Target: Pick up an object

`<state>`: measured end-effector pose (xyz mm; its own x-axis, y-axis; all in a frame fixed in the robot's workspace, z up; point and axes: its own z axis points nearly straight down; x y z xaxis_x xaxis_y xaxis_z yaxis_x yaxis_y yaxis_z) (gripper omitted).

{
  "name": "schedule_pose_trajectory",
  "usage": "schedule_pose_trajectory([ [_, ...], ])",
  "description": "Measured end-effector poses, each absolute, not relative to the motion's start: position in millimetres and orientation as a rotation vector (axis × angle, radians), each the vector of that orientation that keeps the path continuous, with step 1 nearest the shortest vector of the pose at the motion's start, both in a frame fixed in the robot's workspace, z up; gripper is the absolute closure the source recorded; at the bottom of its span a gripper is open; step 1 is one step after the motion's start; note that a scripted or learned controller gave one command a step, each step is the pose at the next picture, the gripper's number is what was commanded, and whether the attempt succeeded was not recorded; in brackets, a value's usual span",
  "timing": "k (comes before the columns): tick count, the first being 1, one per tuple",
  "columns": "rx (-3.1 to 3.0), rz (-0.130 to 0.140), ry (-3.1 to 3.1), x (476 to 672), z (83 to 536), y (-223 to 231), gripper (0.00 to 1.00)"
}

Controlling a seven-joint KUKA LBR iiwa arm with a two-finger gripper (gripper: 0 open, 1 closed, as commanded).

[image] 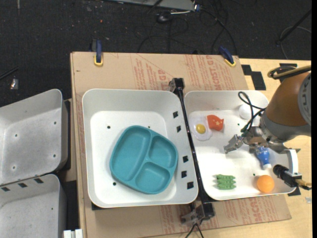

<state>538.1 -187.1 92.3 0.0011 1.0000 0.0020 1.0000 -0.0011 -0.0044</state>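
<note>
**Desk reporter:** Where does the arm stand?

**Photographer:** The end effector point(237, 144) hangs low over the right bin point(218, 99), fingers spread wide with nothing between them. A blue item point(263, 156) lies just beside it, under the wrist.

**Desk reporter:** So the pick is not made?

**Photographer:** By my reading it is at the approach step. Candidates: a red piece point(215, 122) and fried egg point(200, 129) up-left, green pods point(225, 182) and an orange ball point(265, 183) nearer the front. Next it must centre over one, descend, close. The left bin point(99, 108) carries a teal tray point(143, 159).
</note>
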Motion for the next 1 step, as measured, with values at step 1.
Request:
schedule_pose_trajectory([
  [1,-2.224,0.000,-2.221,539.6,105.9,-187.8,1.00],
])
